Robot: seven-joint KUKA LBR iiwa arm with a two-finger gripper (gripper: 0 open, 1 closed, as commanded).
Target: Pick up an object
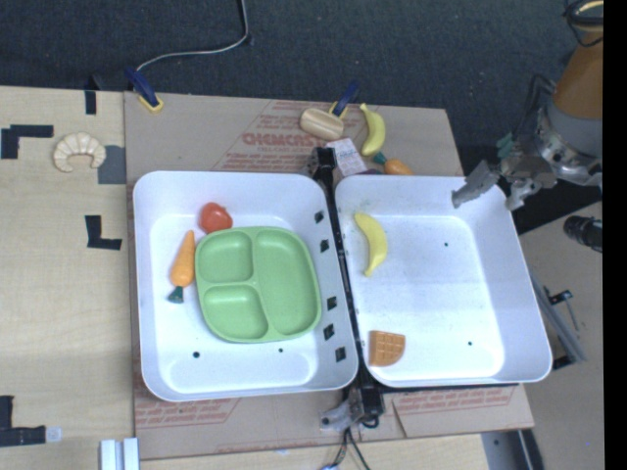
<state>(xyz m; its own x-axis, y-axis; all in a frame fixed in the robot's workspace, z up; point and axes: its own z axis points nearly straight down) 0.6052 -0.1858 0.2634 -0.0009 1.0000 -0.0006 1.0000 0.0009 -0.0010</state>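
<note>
A yellow banana (371,243) lies in the right bin (460,292), near its left wall. In that bin's front left corner sits a small waffle (386,348). The left bin (162,360) holds a green divided plate (259,284), with an orange carrot (183,258) and a red tomato (216,217) beside it. My gripper (493,192) hangs over the right bin's back right corner. It is open, with nothing between its fingers, and well apart from the banana.
Behind the bins on the cardboard lie a bread roll (321,121), a second banana (372,130), a small packet (345,155) and an orange item (396,167). A croissant (80,151) rests far left on the bench.
</note>
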